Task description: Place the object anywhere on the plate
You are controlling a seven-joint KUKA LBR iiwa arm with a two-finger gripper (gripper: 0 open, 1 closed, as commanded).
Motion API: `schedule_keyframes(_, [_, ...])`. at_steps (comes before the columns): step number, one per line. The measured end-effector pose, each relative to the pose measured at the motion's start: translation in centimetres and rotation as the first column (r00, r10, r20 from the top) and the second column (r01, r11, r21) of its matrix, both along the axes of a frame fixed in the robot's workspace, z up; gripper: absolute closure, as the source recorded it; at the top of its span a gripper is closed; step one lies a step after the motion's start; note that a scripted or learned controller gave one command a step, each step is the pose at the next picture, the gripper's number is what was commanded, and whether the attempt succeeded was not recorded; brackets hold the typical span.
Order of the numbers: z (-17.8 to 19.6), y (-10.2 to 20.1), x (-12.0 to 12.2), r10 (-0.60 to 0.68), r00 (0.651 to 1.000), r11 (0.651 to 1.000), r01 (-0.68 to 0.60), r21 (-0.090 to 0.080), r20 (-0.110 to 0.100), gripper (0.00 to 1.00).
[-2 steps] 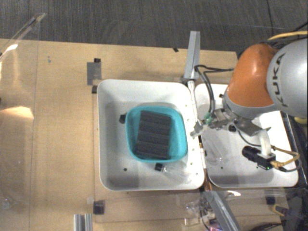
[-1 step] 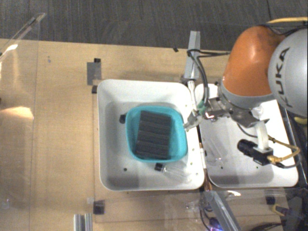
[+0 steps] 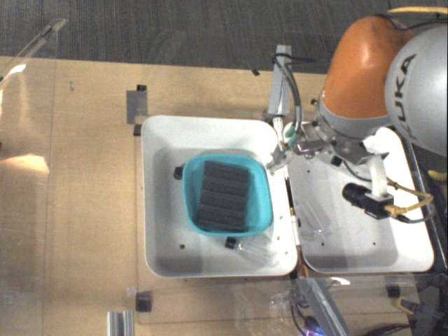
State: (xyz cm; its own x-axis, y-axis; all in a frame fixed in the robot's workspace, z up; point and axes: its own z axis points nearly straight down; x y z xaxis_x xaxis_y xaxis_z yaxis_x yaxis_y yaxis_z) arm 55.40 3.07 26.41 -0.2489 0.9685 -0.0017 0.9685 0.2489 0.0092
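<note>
The block, dark grey and ridged, lies flat on the plate. It covers most of the middle, with its ridges running across it. The plate is turquoise and sits in the centre of the left bin, a little left of the frame's middle.

Just below the plate's lower edge, on the bin floor, is a small black piece with something clear beside it. I can't make out what it is. Another small dark bit touches the plate's left rim.

The arm comes in from the upper right of the frame. Its big orange band bulges over the top edge of the right bin. Its grey wrist hangs beneath that, above the bin's upper left corner.

What I take for the gripper pokes out from under the wrist. It is right by the wall where the two bins meet, near the plate's upper right rim but apart from the block. The wrist hides most of it, so I cannot tell whether it is open or closed, and I see nothing in it.

A black fitting with a white strap and yellowish cables hangs off the arm, over the middle of the right bin. The bench is pale wood and reaches out to the left of the frame.
</note>
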Motion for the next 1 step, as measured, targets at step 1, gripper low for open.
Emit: schedule_keyframes(1, [11.01, -4.86, -2.86, 0.154, 0.988, 0.988, -0.154, -0.003, 0.005, 0.00])
